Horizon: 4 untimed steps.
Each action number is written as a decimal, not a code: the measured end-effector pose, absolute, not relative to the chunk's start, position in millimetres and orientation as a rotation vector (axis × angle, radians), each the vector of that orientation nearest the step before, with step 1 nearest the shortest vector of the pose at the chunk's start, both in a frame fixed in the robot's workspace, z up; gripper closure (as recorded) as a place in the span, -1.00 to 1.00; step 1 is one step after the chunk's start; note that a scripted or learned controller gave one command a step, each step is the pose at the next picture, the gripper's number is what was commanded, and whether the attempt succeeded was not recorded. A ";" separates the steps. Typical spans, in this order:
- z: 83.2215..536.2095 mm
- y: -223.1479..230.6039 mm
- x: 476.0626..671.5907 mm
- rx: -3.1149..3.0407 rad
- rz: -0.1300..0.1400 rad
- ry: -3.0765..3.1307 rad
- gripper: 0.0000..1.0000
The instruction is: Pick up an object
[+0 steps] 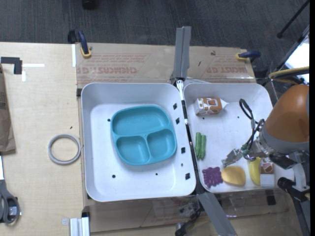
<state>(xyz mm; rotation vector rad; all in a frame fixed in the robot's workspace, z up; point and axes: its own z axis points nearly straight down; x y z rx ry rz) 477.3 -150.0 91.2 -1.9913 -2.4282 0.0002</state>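
Nearest the camera, along the bottom edge of the right bin [266, 93], a row of toy foods is seen: a purple bunch of grapes [212, 176], a yellow-orange rounded piece [234, 175], a yellow banana-like piece [254, 171] and a small white-and-brown item [267, 167] partly hidden by the arm.

The gripper [235, 156] is seen low over this row, reaching in from the right. It lies just above the yellow-orange piece, which sits directly toward the camera from it, close by or touching; contact cannot be confirmed. The long axis of that piece runs left to right, roughly along the bin's near wall. Whether the jaws are spread or pressed together cannot be told, and nothing can be seen between them.

The arm [290, 119] is bent over the bin's right side, its orange band uppermost and the wrist angled down and to the left.

Farther back in the same bin, green bean pods [200, 145] lie lengthwise near the divider, and a small carton [208, 106] rests near the far wall. The left bin [93, 132] holds a blue divided tray [143, 135]. On the bench [34, 107], a grey ring [64, 148] lies well apart.
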 end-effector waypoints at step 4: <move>222.4 -154.7 532.3 -1.824 0.002 -2.558 -1.00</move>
